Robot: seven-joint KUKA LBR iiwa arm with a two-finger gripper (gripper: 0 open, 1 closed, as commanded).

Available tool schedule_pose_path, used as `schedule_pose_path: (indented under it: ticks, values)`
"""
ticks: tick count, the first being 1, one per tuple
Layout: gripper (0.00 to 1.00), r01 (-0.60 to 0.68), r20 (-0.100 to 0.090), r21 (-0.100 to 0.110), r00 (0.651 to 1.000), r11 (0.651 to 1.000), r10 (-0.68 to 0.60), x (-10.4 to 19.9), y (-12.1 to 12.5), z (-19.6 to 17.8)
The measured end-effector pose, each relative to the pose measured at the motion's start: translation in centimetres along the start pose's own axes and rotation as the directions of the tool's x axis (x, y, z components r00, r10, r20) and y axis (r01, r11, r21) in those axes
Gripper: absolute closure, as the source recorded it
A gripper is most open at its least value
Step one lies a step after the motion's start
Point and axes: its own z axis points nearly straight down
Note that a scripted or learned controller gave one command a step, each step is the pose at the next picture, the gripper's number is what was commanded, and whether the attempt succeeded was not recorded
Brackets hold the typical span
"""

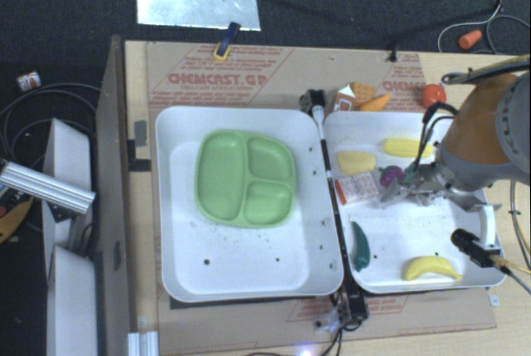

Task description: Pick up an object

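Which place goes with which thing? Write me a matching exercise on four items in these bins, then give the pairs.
Things:
1. green divided plate
2. banana
3. dark green pepper
4. purple toy

Places:
A. right bin, front edge, near its right corner
B. right bin, just left of the gripper
C. left bin, middle
D. right bin, against its left wall, toward the front

Pairs: 1-C, 2-A, 3-D, 4-B

Red lettering reading "CHEMCAST GP" is printed on the brown cardboard sheet (249,68) under the bins, along its far edge toward the left corner; a second, partly covered print beginning "CHEM" is seen toward the far right corner; nothing else can be read.
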Motion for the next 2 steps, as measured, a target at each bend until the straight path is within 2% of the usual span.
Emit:
schedule_pose_path:
  ticks: [1, 2]
  values:
    - [0.0, 0.0, 0.005, -0.011, 1.0, 1.0, 0.0, -3.1, 7.0, 0.4]
    - [1.0, 0.002, 0.004, -0.008, 1.0, 1.0, -0.002, -3.0, 6.8, -0.6]
